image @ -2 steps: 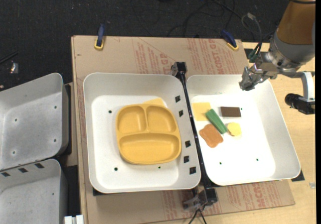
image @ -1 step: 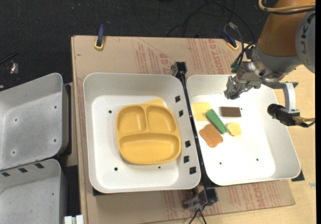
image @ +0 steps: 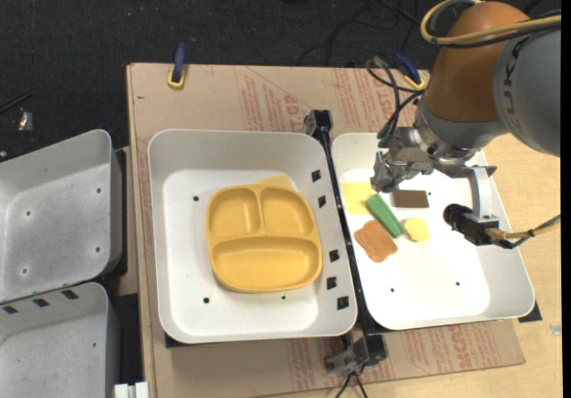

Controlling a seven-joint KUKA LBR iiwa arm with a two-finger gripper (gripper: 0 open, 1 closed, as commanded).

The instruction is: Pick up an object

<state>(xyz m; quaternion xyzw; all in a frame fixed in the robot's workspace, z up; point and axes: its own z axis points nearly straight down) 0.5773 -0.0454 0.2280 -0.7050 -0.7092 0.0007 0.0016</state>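
My gripper (image: 389, 178) hangs over the back left part of the right bin (image: 446, 298). Just below it lie a green stick-shaped piece (image: 385, 216), a pale yellow flat piece (image: 355, 198) and a brown block (image: 410, 199). An orange oval piece (image: 375, 241) and a small yellow lump (image: 416, 228) rest a little nearer the front. I see nothing between the gripper's tips.
The left bin (image: 178, 298) holds a yellow divided plate (image: 264, 238). A black divider (image: 337, 236) runs between the two bins. The grey arm with its orange band (image: 473, 57) reaches in from the upper right. Grey metal lids (image: 53, 209) lie left of the bench.
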